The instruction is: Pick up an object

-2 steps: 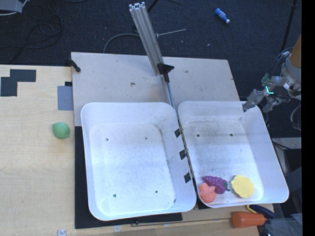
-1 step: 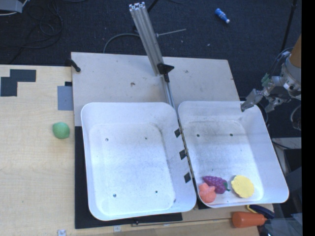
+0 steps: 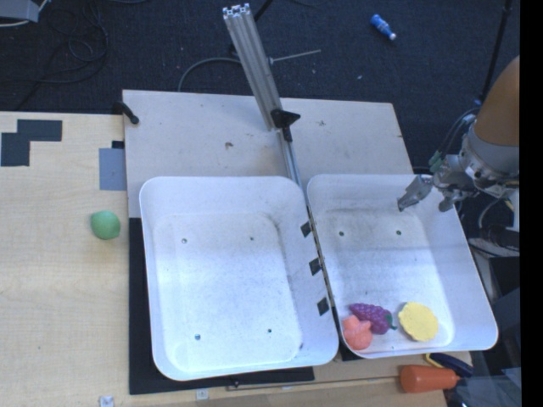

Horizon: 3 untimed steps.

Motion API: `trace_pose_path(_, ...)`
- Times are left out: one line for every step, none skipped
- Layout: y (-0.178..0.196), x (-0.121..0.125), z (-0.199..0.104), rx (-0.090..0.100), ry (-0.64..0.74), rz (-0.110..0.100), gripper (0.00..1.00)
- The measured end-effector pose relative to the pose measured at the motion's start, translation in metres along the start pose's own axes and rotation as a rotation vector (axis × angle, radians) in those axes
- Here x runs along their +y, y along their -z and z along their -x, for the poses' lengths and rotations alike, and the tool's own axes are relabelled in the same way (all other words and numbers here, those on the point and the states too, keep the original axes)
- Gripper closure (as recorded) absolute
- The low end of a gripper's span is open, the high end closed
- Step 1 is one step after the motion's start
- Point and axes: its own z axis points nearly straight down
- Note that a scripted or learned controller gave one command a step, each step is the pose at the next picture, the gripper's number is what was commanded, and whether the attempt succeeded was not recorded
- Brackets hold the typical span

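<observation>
Three toys lie at the front of the right bin (image 3: 441,253): an orange-red piece (image 3: 357,333), a purple bunch of grapes (image 3: 372,315) and a yellow round piece (image 3: 418,321). My gripper (image 3: 430,196) hangs over the bin's far right corner, well behind the toys. Its two fingers stand apart, so it is open, with nothing between them.
The left bin (image 3: 170,202) sits beside the right one, with black clips along the shared edge. A green ball (image 3: 105,225) rests on the wooden bench at left. An orange object (image 3: 428,378) lies just outside the right bin's front edge. A metal rail (image 3: 259,66) slants at the back.
</observation>
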Motion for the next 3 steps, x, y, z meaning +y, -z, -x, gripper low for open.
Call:
trace_pose_path(-0.062,-0.005,-0.002,0.0,0.0,0.0,0.0)
trace_pose_path(-0.093,-0.006,-0.003,-0.001,0.0,0.003,0.0)
trace_pose_path(-0.081,-0.005,-0.002,-0.002,0.0,0.006,1.0)
